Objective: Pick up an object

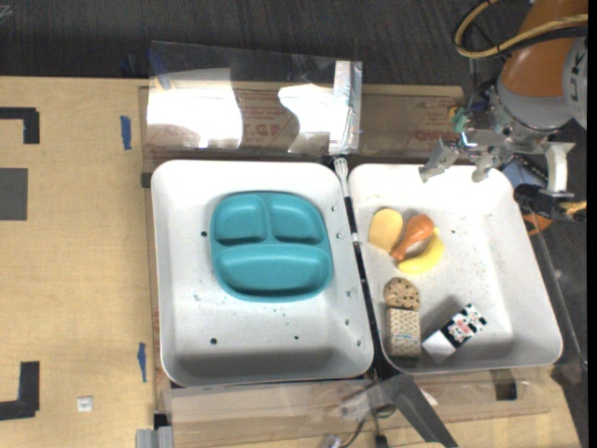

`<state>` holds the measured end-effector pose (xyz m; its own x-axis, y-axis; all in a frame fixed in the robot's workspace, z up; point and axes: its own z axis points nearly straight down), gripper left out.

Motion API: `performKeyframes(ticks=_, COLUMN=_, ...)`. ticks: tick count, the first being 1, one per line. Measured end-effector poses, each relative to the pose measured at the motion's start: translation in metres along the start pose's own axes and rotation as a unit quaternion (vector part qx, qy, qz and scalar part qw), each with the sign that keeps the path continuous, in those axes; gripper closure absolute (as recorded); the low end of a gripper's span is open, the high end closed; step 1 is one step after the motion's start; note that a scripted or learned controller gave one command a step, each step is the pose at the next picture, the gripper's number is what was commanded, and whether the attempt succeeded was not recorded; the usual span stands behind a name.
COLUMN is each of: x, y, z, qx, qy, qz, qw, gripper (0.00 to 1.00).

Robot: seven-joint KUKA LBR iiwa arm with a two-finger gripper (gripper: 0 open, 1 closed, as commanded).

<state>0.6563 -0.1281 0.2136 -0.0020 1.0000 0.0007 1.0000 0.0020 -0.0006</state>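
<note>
The right bin point(522, 278) holds a small pile of toy food: a yellow-orange rounded piece point(384, 229), an orange carrot-like piece point(413, 235) and a yellow slice point(422, 258) under it. Nearer the front lie a round cookie point(402, 293), a tan waffle-patterned block point(404, 330) and a small black-and-white box point(455, 329). My gripper point(461, 163) hangs above the far edge of the right bin, open, with nothing between its two fingers. It is well behind the pile, apart from every object.
The left bin point(177, 250) bears a teal divided plate point(271, 245). A clear plastic sheet point(252, 110) stands behind the left bin. Cables loop above the arm at the top right. Brown bench surface lies to the left.
</note>
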Motion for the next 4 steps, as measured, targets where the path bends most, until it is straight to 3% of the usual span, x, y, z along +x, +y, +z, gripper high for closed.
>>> performKeyframes(ticks=1, x=0.010, y=-0.033, z=0.124, qx=-0.004, qy=-0.001, qz=-0.005, qw=1.0000, gripper=0.00)
performKeyframes(ticks=2, x=0.010, y=-0.032, z=0.114, qx=-0.006, qy=-0.001, qz=-0.004, qw=1.0000, gripper=1.00)
performKeyframes(ticks=3, x=0.010, y=-0.031, z=0.104, qx=-0.007, qy=-0.001, qz=-0.004, qw=1.0000, gripper=1.00)
performKeyframes(ticks=4, x=0.069, y=0.012, z=0.027, qx=-0.003, qy=0.000, qz=0.119, qw=0.9929, gripper=1.00)
